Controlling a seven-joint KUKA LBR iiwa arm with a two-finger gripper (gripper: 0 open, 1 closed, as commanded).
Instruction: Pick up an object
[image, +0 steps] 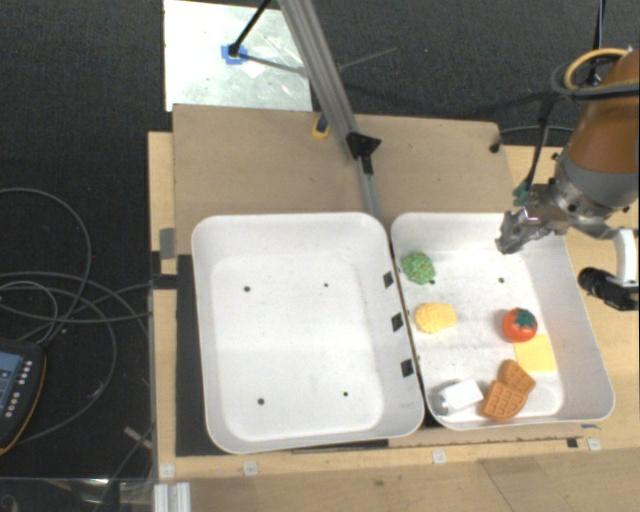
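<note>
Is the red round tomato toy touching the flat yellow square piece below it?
Touching. In the camera view the red round tomato toy overlaps the upper left corner of the flat yellow square piece, with no white gap.

Even, bright overhead light; the white bins (300, 330) nearly wash out, shadows faint, focus slightly soft.

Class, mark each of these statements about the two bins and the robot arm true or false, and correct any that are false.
1. All the toy foods lie in the right bin. True.
2. The green toy lies beside the left wall of that bin. True.
3. The gripper holds the red tomato. False: the tomato lies on the bin floor, apart from the gripper.
4. The waffle lies at the far end of the bin. False: it lies at the near end, beside the white block.
</note>
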